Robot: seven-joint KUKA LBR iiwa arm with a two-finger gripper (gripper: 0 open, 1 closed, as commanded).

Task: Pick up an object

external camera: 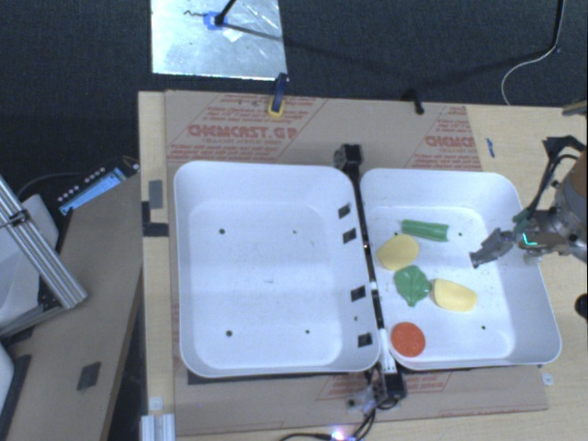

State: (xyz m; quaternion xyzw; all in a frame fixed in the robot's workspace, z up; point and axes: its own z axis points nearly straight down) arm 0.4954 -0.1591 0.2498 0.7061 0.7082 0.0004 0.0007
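Several toy foods lie in the right bin (514, 338): a green cucumber-like stick (424, 230), a yellow round piece (398, 252), a green leafy piece (412, 286), a yellow lemon-like piece (454, 295) and an orange-red disc (408, 339). My gripper (487, 250) hangs over the right side of that bin, to the right of the yellow pieces and apart from all of them. I see nothing held in it.
The left bin (193, 274) sits beside the right one, joined by a black hinge strip (365, 265). Both rest on a cardboard sheet (248, 127). A shiny plate (218, 26) lies beyond the bench.
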